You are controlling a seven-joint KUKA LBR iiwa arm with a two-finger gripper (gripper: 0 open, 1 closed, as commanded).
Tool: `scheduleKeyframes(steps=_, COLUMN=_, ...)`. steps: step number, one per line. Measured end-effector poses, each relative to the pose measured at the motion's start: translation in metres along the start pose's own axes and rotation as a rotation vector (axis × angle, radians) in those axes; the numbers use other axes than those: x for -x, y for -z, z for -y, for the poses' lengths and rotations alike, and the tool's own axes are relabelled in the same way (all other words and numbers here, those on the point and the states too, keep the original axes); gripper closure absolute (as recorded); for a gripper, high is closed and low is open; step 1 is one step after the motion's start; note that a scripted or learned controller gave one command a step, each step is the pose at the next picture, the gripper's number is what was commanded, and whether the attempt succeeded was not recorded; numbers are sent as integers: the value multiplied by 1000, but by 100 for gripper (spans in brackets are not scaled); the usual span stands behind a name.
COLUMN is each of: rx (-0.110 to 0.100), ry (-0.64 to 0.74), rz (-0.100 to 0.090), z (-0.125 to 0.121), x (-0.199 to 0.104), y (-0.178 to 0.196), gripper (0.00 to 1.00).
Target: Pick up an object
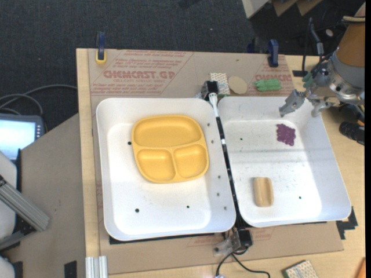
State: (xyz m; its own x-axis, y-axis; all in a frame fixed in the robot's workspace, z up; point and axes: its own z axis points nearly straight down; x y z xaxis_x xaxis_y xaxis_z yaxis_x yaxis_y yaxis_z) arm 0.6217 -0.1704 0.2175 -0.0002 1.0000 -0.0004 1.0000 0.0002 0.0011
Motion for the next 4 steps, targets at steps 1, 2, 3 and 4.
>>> scheduleKeyframes(steps=1, rx=-2, ry=0, rz=1, z=-14, x=17, y=-139, gripper=0)
scheduleKeyframes(steps=2, rx=7, ry=1, rz=5, z=-16, x=18, y=-120, gripper=100)
scheduleKeyframes(steps=3, rx=6, ry=1, rz=5, z=-16, x=18, y=-121, gripper=0)
scheduleKeyframes(steps=4, rx=3, ry=4, rz=1, z=-46, x=-22, y=-133, gripper=0)
